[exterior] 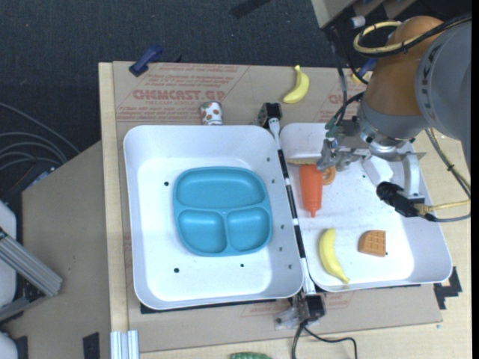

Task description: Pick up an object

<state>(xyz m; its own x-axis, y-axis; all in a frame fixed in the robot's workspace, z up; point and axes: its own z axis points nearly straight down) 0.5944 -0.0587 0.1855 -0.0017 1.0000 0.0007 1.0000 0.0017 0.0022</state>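
Observation:
In the right bin (419,264) lie an orange carrot (310,189), a yellow banana (330,255) and a tan waffle piece (373,243). My gripper (330,160) hangs over the bin's far left part, right at the carrot's thick top end. Its fingers seem to touch or straddle that end, but the wrist hides how they stand. The carrot still rests on the bin floor, pointing toward the near edge.
The left bin (142,223) holds a blue divided plate (221,209). Beyond the bins on the cardboard lie a second banana (296,87), a small spotted toy (212,112) and a blue clip (145,60). A black divider clamp (269,114) sits between the bins.

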